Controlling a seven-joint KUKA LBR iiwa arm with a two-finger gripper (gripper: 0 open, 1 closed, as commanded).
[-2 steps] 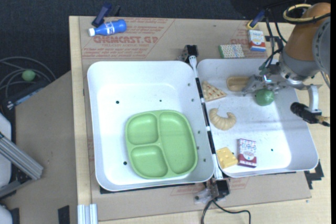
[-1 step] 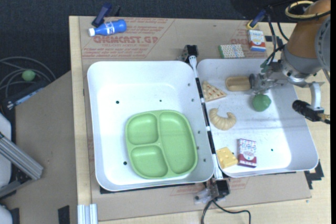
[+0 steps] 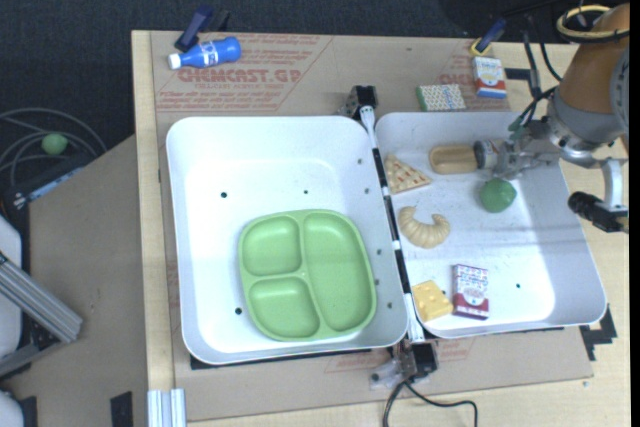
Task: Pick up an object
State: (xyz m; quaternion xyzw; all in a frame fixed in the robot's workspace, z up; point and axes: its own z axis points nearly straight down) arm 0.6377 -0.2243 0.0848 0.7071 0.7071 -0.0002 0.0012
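Over the right bin (image 3: 560, 310), jaws (image 3: 497, 158) (open or shut, hard to tell) hover just above a green ball (image 3: 497, 195).

I see six candidates in right bin (image 3: 560, 310). Tan hot-dog-shaped piece (image 3: 452, 159) lies flat near far wall, just beside gripper (image 3: 497, 158). Green ball (image 3: 497, 195) sits just below gripper tip. Waffle piece (image 3: 405, 175) lies by left wall. Croissant (image 3: 424, 226) curves below it. Yellow cheese wedge (image 3: 430, 300) and small red-white box (image 3: 470, 290) lie side by side near front edge.
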